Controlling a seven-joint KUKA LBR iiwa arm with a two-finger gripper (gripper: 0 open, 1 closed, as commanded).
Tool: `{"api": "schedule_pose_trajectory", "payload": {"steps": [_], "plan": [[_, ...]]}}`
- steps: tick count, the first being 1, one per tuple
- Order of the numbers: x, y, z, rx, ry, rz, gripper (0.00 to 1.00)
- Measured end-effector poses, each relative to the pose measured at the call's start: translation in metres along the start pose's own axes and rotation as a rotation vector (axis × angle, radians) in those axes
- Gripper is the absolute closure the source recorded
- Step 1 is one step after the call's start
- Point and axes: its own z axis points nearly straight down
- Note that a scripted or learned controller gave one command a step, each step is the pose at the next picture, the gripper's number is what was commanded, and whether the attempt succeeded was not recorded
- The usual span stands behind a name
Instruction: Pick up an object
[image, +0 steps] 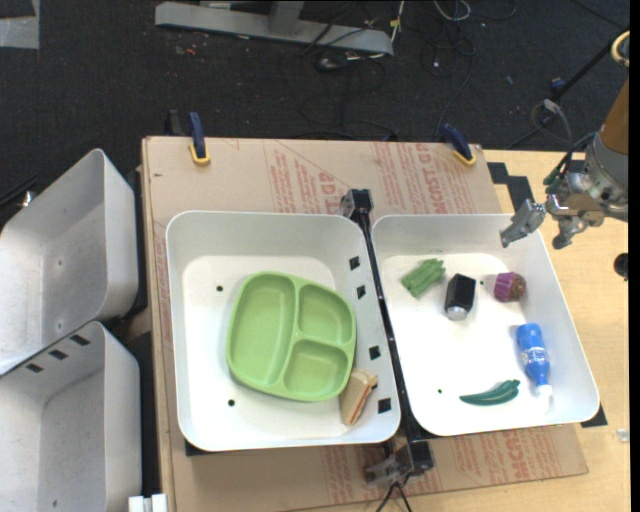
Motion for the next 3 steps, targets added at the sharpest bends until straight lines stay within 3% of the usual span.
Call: {"api": "schedule_pose_trajectory", "payload": {"steps": [1,3], "plan": [[0.001,0.003,-0.008,-0.012,-0.003,-0.003,0.0],[0.006,-0.009,0.09,-0.008,-0.002,-0.001,0.0]]}}
